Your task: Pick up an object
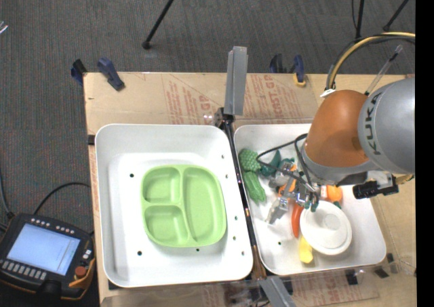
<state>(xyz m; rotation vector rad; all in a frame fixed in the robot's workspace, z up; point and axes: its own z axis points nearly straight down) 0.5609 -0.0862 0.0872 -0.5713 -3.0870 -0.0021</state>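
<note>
**Arm low over right bin**

Gripper (290,198) sits in the right bin (369,248); whether it is released or clenched, I cannot tell. Green corn-like toy (251,173) lies at its 9 o'clock, white bowl (327,230) at 4 o'clock, orange piece (296,221) beside the bowl. Left bin (112,163) holds a green divided plate (183,205).

Even overhead light, soft shadows, sharp
</note>
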